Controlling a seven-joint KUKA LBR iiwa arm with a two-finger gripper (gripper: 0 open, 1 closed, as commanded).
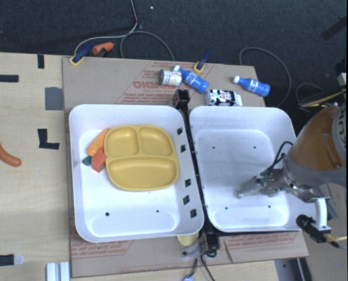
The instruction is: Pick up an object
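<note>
The arm comes in from three o'clock, its end effector (248, 188) low over the right bin (232, 127). In the left bin (83, 174) a yellow divided plate (141, 157) lies with an orange piece (96, 142) touching its nine o'clock edge. At twelve o'clock, two blue bottles (195, 81) lie on the table (27, 215). A sausage (6, 153) lies far out at nine o'clock.

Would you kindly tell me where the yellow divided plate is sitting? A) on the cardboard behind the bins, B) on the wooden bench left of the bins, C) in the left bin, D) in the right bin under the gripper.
C: the yellow divided plate lies inside the left bin, with small orange, red and green pieces tucked against its left edge, while the gripper is over in the right bin.
</note>
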